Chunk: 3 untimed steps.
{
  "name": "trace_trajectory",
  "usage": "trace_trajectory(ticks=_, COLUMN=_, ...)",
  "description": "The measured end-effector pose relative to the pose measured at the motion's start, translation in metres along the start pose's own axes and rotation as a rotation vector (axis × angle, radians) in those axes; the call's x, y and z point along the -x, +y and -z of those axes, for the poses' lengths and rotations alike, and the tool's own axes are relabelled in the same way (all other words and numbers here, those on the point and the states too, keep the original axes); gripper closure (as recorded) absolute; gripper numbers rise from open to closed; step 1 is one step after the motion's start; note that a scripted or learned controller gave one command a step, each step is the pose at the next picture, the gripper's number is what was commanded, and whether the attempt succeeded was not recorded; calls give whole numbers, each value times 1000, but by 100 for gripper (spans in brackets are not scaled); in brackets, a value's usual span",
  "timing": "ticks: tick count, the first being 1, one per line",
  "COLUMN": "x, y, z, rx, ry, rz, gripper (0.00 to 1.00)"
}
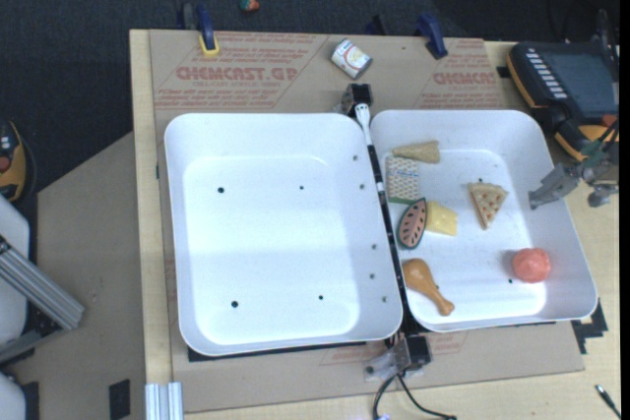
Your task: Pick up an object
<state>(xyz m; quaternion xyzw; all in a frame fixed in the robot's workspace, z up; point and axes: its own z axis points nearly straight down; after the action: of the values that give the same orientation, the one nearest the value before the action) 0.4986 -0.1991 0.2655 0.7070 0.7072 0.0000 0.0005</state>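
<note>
Looking down at a slant, we see two shallow white bins side by side on the surface (246,74), which is covered by brown cardboard with red lettering. The left bin (187,241) shows only bare white floor with a few small dark dots. The right bin (566,241) holds all the toy food.

Near its upper left lies a pale cone-shaped piece (417,152), and just below it a speckled square wafer (403,179) against the wall shared with the left bin. Lower down, a watermelon slice (411,223) touches a yellow cheese block (441,220). A tan triangular slice (487,204) sits apart to the right. A drumstick (428,283) lies near the front wall, and a red round fruit (532,265) rests toward the bin's right side.

The claw (549,192) comes in from the right, just past the right bin's rim, near the triangular slice but apart from it. We make out one grey finger pointing toward the bin; the rest is cut off by the frame edge and tangled with other gear, so we cannot tell whether it stands apart or together. Nothing shows between its fingers.

Beyond the bins, a small white carton (350,58) lies on the cardboard, with blue clamps (430,34) at the far edge. A black and orange handheld device (566,84) at upper right is partly cut off.
</note>
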Motion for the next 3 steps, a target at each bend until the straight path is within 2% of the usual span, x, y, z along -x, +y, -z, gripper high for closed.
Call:
trace_trajectory(ticks=1, x=25, y=51, z=-89, rx=-7, ry=2, rz=1, gripper=0)
trace_trajectory(ticks=2, x=-104, y=80, z=-185, rx=-6, ry=8, rz=11, gripper=0)
trace_trajectory(ticks=3, x=-95, y=80, z=-170, rx=1, ry=0, rz=0, gripper=100)
